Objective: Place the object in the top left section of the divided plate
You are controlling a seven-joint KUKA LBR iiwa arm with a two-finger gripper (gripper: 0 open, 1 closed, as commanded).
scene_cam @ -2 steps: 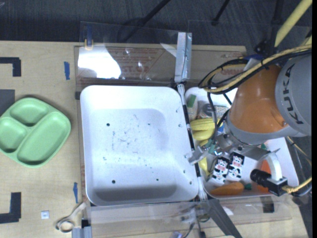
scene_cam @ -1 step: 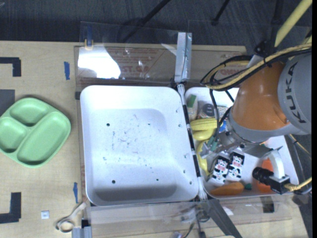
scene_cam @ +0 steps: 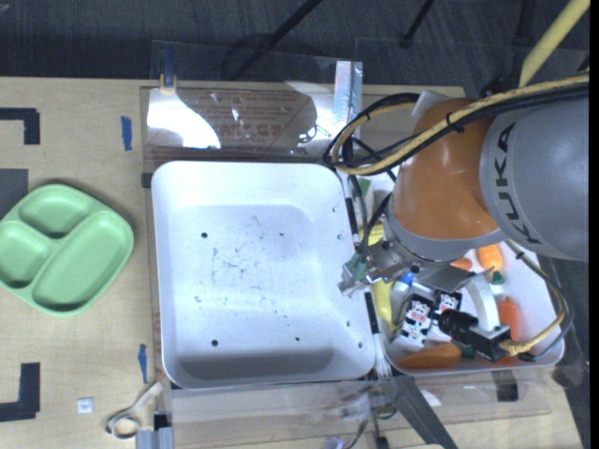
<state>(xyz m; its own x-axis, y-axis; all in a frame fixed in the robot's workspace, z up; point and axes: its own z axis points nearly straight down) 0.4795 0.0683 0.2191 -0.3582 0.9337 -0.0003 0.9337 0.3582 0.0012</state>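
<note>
Your grey arm with the orange band (scene_cam: pixel 440 185) reaches down into the right white bin (scene_cam: pixel 547 297), where its gripper (scene_cam: pixel 374 274) sits near the bin's left wall, over a jumble of yellow, orange and white objects (scene_cam: pixel 440 321). You cannot tell how the fingers stand. The pale green divided plate (scene_cam: pixel 64 248) rests on the wooden tabletop (scene_cam: pixel 75 110) near its left edge, well apart from the left white bin (scene_cam: pixel 253 269).

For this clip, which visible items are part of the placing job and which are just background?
Belongs to the job:
- green divided plate, left of the bins
- gripper, low over the right bin
- orange items in that bin

Just lying about:
- left bin
- blue tape marks
</note>
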